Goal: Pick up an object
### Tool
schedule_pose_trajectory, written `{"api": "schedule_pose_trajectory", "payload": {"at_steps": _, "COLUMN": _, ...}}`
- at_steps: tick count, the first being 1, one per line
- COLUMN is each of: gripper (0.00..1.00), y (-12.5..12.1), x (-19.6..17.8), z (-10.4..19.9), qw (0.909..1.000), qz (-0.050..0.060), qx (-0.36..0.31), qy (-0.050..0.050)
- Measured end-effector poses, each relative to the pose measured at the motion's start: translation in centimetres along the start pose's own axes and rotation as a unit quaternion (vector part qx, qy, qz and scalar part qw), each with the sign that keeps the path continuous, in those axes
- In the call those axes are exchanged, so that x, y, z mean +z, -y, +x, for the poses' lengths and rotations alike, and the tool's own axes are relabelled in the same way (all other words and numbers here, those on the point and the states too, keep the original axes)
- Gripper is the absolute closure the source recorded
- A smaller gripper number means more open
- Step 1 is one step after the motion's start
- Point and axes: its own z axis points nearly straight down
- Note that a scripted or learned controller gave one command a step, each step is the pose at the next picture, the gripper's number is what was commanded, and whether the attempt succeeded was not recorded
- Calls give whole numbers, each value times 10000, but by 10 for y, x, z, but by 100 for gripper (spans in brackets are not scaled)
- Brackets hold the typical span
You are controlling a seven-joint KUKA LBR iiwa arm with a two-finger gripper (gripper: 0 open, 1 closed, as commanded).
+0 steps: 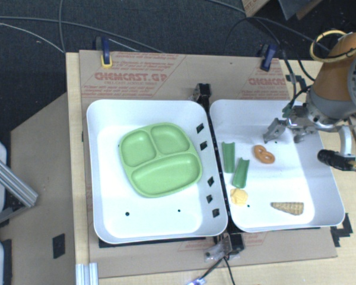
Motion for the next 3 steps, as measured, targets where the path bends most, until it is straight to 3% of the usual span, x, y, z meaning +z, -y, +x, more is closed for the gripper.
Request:
{"api": "schedule_pose_trajectory", "payload": {"at_steps": 1, "gripper": 0, "y": -1, "x": 32, "z": 0, "qw": 10000, "qz": -40, "qx": 6, "qy": 14}}
{"api": "schedule_pose_trajectory", "payload": {"at_steps": 2, "gripper": 100, "y": -3, "x": 19, "z": 0, "qw": 10000, "qz": -66, "qx": 1, "qy": 19}}
{"api": "schedule_pose_trajectory", "payload": {"at_steps": 3, "gripper": 100, "y": -14, "x": -41, "z": -2, "qw": 10000, "qz": -77, "qx": 0, "qy": 29}}
